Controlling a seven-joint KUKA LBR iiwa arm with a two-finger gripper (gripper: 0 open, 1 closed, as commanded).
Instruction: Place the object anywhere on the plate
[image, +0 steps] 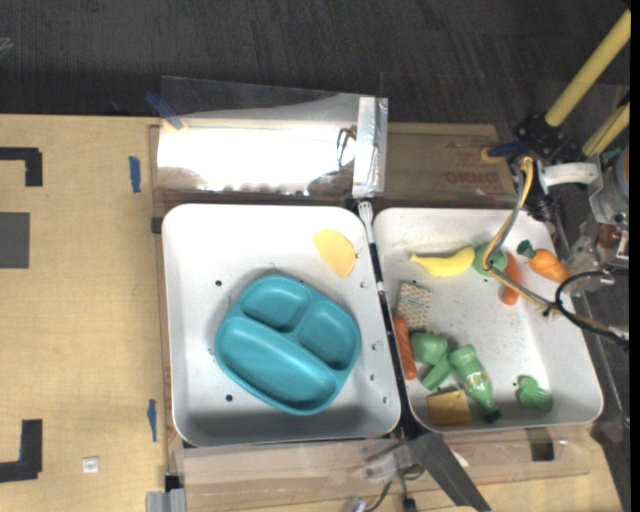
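Nothing lies on the teal three-part plastic plate (290, 340) yet, the flat yellow wedge-shaped toy (336, 250) resting just beyond its rim, both well apart from the pincer (598, 240), whose grip I cannot tell.

Banana (445, 262), carrot (545, 264), green bottle (474, 378)

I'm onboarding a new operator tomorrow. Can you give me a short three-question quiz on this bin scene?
1. True or false: the teal plate has three compartments.
2. Which item lies in the left bin beside the plate? A) banana B) yellow chip-like piece C) carrot
3. Fill in: the banana lies in the ____ bin.

Key
1. True.
2. B, the yellow piece, near the bin's far right corner.
3. Right, along with an orange carrot and green toys.
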